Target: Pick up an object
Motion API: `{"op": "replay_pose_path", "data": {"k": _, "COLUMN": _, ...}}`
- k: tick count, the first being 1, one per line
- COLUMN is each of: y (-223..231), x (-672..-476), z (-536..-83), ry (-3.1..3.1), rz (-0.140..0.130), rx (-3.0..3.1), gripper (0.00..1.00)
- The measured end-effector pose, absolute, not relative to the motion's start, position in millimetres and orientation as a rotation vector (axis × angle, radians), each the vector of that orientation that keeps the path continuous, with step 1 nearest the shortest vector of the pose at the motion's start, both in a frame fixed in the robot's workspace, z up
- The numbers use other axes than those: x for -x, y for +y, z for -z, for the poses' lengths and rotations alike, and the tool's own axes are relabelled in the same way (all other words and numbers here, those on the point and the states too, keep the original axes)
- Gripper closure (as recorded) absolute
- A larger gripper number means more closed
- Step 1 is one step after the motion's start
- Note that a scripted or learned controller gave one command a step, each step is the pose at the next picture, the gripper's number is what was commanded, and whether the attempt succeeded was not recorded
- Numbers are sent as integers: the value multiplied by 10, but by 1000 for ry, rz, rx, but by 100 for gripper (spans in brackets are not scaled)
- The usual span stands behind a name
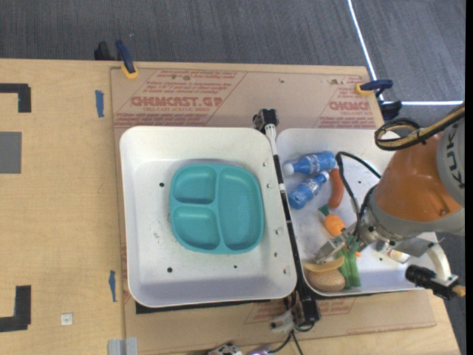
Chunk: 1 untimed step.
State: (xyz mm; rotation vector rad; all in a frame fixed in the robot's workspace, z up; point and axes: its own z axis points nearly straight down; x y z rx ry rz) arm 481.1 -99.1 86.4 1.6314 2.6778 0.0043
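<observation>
The two bins, the left bin [140,198] and the right bin [384,276], look like smooth white plastic with a faint sheen. The divided plate [218,207] is teal plastic, matt and even. Two small bottles [309,176] appear as clear blue plastic with pale caps, slightly glossy. The bench top [52,220] looks like pale wood, smooth and dull, and the brown sheet [244,98] under the bins looks like printed paper or card. The arm's band [414,183] is glossy orange plastic. The floor [222,13] seems rough grey carpet.
</observation>
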Motion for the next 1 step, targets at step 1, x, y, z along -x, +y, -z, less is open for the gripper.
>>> {"op": "replay_pose_path", "data": {"k": 1, "y": -1026, "x": -4809, "z": -861, "ry": 2306, "rz": -6, "rx": -2127, "gripper": 0}}
